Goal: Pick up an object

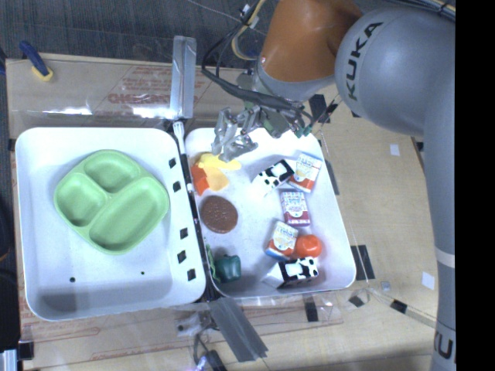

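My metal two-finger claw (232, 139) is hovering spread apart, gripping nothing, over the far corner of the right shallow white bin (340, 238), just above a yellow plastic toy piece (213, 165) lying beside a round brown disc (220, 214).

Single fixed camera above bench (371, 199), looking down at slant. Both white bins in frame: left bin (39, 230), right bin (336, 230), side by side. Arm (387, 52) enters from right, close to lens, looming large. Far bench edge at top, near edge at bottom.
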`<action>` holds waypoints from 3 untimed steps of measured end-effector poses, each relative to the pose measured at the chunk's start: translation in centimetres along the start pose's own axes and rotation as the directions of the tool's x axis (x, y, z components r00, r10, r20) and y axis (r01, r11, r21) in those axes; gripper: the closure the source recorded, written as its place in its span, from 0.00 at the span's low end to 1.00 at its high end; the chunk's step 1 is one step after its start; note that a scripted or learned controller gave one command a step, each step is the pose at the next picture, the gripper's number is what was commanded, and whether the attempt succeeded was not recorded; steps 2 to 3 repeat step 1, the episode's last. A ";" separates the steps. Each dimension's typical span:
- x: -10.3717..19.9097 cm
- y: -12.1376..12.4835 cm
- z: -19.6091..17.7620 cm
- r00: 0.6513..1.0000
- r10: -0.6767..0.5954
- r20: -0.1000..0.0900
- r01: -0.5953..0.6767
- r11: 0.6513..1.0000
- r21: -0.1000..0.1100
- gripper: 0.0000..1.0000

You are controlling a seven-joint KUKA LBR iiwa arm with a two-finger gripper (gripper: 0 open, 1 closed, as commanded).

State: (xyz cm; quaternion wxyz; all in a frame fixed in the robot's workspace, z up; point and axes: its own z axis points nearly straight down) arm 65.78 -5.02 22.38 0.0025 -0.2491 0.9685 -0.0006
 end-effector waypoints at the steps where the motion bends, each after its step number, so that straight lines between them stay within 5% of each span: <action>1: -2.0 3.7 -3.9 0.986 0.169 0.001 -0.169 0.986 0.000 1.00; 3: -2.0 3.7 -3.9 0.986 0.169 0.001 -0.169 0.986 0.000 1.00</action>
